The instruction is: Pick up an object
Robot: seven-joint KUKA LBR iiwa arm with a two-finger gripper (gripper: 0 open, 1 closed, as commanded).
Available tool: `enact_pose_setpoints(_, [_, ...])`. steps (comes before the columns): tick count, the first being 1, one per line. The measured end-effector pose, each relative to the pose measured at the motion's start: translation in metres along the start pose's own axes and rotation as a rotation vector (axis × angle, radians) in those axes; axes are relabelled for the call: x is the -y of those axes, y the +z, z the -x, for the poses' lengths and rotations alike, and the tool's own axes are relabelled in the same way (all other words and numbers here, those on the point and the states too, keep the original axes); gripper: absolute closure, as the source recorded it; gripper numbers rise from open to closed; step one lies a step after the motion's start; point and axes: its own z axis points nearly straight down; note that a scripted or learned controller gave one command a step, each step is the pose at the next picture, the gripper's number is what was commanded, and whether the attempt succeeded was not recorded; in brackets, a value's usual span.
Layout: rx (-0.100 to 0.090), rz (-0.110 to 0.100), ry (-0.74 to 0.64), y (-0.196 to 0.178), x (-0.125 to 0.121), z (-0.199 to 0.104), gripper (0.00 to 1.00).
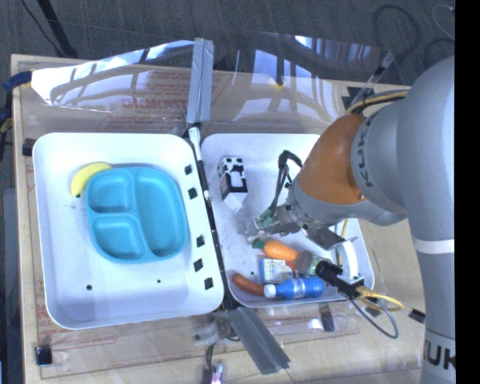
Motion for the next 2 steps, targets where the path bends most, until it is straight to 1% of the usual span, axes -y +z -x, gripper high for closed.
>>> enact_pose_setpoints(1, [0.001, 0.002, -0.065, -0.0901, -0.0302, -0.0066, 1.00])
enact_pose_setpoints(2, [0.001, 0.002, -0.065, -0.0899, -0.0301, -0.0066, 0.00])
